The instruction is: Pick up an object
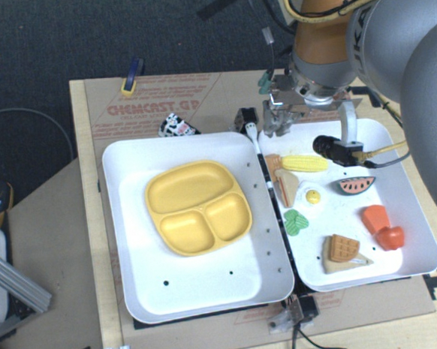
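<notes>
While the gripper (278,124) hangs over the right bin's (410,215) back corner, jaws' state untellable, a descent risks striking the rim beside the corn (305,163).

A robotics lab: industrial arm (372,22) over a cardboard-topped bench (197,96); loose cables (307,340); toy food (343,250)

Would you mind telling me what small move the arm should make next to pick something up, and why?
Probably a short move toward the corn cob, then down. The gripper hangs over the right bin's far left corner with nothing visibly in it, and the corn cob lies just nearer the camera, the closest toy with some space around it.
</notes>
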Available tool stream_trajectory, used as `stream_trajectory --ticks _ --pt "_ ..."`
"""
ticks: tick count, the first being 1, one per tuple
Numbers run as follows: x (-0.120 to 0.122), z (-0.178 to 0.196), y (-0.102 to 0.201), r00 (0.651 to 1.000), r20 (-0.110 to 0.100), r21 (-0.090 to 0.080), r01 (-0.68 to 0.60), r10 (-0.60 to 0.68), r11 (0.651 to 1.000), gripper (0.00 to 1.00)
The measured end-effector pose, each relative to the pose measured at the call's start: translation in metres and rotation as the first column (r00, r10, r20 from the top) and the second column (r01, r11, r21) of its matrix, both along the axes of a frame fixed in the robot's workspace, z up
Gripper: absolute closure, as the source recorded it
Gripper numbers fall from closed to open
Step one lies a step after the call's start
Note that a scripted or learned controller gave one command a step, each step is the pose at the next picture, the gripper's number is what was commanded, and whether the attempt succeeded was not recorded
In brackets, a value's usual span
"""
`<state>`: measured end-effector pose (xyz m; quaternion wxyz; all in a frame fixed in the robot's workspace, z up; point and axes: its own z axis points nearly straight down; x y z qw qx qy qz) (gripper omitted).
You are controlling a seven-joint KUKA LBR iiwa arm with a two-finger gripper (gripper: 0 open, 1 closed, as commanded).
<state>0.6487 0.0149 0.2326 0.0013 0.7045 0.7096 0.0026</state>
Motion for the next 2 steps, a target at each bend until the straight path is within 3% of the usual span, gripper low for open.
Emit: stream_trajectory --ticks 1,2 --pt "0.010 -0.017 0.011 1.000 -0.003 -0.003 0.005 -0.005 1.000 1.00" --pt "0.003 0.002 0.017 1.000 -0.001 -0.002 0.006 -0.006 1.000 1.00"
